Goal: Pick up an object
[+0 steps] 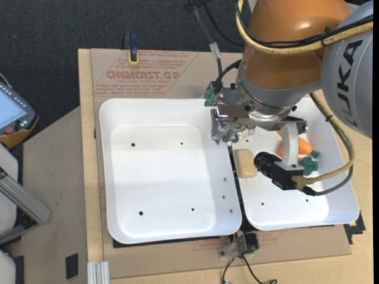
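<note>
My gripper (pixel 228 132) hangs low over the near-left corner of the right bin (pixel 278 215), close to the divide between the two bins. A beige block (pixel 244 163) lies in the right bin just below and to the right of the gripper, apart from it. Further right, an orange object (pixel 304 146) and a teal object (pixel 311 166) lie together, partly hidden by the arm's bracket. Nothing shows between the gripper and the bin floor. The large orange and grey wrist (pixel 284 46) covers the far part of the right bin.
The left bin (pixel 109 158) sits beside the right one on a cardboard sheet (pixel 142 70). A blue and yellow clamp (pixel 133 49) holds the cardboard's far edge. A tablet-like device (pixel 12 108) lies at the far left, off the bench.
</note>
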You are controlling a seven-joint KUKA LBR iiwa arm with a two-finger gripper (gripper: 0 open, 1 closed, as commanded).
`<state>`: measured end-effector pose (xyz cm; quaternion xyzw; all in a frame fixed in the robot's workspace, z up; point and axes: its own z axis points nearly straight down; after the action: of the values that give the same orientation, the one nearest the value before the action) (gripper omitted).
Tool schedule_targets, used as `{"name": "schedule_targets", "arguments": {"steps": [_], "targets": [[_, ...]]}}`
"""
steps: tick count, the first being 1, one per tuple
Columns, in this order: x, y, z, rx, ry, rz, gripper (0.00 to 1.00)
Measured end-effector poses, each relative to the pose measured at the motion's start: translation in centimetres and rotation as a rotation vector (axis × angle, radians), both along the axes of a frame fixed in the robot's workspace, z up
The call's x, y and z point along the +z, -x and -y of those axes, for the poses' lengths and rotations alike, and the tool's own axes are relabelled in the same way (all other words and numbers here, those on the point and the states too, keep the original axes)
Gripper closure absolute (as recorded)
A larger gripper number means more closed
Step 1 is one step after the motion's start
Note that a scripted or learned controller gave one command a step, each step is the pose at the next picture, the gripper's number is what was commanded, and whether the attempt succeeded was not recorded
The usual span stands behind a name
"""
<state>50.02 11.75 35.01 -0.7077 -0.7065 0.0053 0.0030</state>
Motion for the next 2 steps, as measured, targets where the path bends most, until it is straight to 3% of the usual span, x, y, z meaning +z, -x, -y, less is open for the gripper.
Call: {"name": "schedule_targets", "arguments": {"steps": [1,2], "targets": [[4.1,1.5,-5.4,0.009,-0.007,0.015,1.0],[15.9,-1.0,-8.7,0.006,-0.01,0.027,1.0]]}}
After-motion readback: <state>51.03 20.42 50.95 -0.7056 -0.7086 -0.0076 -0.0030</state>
